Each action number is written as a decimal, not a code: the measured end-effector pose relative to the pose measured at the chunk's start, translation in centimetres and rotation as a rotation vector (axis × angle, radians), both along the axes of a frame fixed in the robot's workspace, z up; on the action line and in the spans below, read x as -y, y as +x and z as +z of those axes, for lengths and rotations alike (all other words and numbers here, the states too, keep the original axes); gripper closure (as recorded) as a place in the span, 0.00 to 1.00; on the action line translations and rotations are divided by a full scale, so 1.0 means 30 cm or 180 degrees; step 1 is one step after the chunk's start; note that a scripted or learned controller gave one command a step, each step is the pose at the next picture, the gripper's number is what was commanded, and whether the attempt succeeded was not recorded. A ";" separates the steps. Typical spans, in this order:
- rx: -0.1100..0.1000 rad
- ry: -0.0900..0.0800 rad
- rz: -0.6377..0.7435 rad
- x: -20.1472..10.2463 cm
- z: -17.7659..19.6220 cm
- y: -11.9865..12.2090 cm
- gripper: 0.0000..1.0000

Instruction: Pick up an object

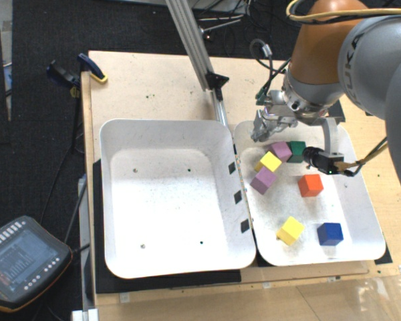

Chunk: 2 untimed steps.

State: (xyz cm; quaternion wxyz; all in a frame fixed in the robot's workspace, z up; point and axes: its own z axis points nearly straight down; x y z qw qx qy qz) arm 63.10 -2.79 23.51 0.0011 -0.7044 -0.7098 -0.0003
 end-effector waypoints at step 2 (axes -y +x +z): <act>-0.0004 -0.0002 -0.0001 -0.337 -0.022 -0.120 1.00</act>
